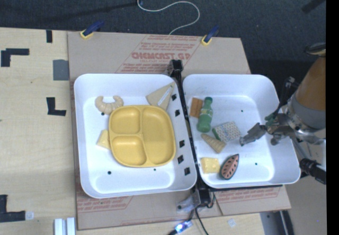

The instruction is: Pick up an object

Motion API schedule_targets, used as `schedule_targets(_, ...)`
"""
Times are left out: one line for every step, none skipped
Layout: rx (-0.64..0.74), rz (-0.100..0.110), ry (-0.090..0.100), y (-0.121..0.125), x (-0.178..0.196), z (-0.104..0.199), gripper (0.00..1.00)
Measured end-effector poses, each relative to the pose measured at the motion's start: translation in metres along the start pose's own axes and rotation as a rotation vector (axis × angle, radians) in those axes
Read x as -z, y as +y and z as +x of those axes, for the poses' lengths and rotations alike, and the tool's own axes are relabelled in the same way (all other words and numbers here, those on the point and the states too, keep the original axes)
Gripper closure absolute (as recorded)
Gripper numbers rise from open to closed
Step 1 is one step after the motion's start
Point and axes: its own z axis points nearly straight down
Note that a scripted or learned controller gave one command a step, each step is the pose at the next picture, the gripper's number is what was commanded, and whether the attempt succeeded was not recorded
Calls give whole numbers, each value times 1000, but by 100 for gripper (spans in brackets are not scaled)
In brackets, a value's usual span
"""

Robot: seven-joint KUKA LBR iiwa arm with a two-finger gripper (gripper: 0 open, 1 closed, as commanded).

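Camera view: two shallow white plastic bins sit side by side on the bench. The left bin (87,175) bears a yellow four-compartment plastic plate (142,135), a tan curled pastry-shaped toy (108,103) just beyond it, and pale wedge-shaped pieces at the plate's far and left edges.

The right bin (265,88) holds the likely candidates: a green plastic bottle (205,115), an orange block (196,107) just beside it, a tan cone (214,142), a grey speckled block (228,130), a yellow cube (210,164) and a dark oval piece with a reddish face (229,166).

The grey arm's two-finger gripper (249,137) is over the right bin, right of the speckled block and apart from it. Whether it is parted or closed cannot be told; nothing is seen held.

Assessment: no object is picked up. Approach, grasp and lift all remain.
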Motion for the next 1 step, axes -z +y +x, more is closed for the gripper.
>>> schedule_targets(4, -13, -3, 3, 7, 0, 0)
